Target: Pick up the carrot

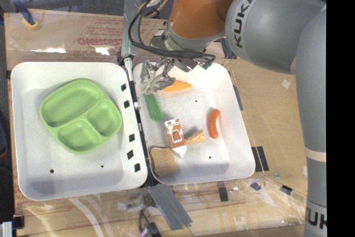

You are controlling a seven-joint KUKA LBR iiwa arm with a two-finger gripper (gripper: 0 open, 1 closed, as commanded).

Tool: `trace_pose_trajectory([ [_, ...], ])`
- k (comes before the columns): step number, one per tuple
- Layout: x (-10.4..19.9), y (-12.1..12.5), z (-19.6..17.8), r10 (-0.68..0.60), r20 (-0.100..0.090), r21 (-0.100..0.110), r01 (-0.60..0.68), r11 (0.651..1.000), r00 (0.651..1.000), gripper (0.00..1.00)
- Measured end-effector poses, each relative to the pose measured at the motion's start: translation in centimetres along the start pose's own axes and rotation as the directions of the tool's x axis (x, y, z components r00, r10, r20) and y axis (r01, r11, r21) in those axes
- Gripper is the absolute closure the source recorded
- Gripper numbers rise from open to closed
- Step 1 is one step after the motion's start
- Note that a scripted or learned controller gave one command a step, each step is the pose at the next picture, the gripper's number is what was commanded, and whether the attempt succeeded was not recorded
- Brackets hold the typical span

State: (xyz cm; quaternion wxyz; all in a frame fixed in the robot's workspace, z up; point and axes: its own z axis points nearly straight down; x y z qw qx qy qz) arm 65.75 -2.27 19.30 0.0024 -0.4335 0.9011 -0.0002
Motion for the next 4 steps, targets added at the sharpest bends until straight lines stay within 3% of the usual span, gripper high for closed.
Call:
trace_pose_trajectory([
  [1,-4.9,3.9,0.0,-0.130,0.002,0.001,0.130,0.991,0.991,1.00],
  [2,-6.9,5.5,-2.6,-0.514,0.002,0.001,0.514,0.858,0.858,1.00],
  [3,-7.2,16.2,0.0,-0.694,0.000,-0.008,0.694,0.720,0.720,1.00],
  [4,-13.6,13.0,1.6,-0.728,0.002,-0.005,0.728,0.686,0.686,1.00],
])
